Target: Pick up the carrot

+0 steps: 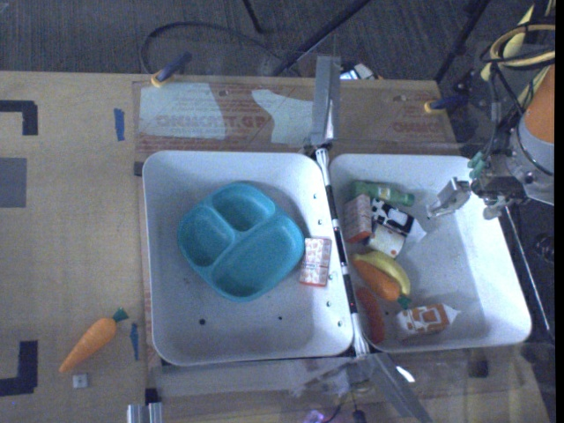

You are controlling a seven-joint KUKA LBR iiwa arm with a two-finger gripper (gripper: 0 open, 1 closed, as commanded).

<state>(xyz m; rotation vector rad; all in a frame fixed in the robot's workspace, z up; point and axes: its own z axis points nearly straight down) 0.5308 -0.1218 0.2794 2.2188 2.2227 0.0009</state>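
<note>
From the camera above the bench, my arm (pixel 539 122) comes in at the right edge, the orange band showing just above the wrist. My pincer (pixel 451 197) hangs over the far right part of the right bin (pixel 493 298), its pale fingers (pixel 443 203) pointing left toward the clutter there. Nothing sits between them; whether they stand wide or narrow I cannot tell from this slant.

In that right bin, along its left side, lie a green packet (pixel 384 192) at the far end, a brown carton (pixel 357 218) and a black-and-white carton (pixel 390 224) just beside it. Nearer lie a banana (pixel 394 270) touching an orange carrot-like vegetable (pixel 379 280), then a reddish sausage shape (pixel 372 315) against the bin wall, and a small white and orange bottle (pixel 425 319) just to its right.

The left bin (pixel 176 324) bears a blue divided plate (pixel 241 241) in its middle, and a small printed packet (pixel 315 262) lies to the right of the plate against the bin wall.

The carrot (pixel 88 342), orange with a green top, lies outside both bins on the wooden bench (pixel 62 236), near and left of the left bin, well apart from my pincer. A strip of blue tape (pixel 134 340) lies just beside it
</note>
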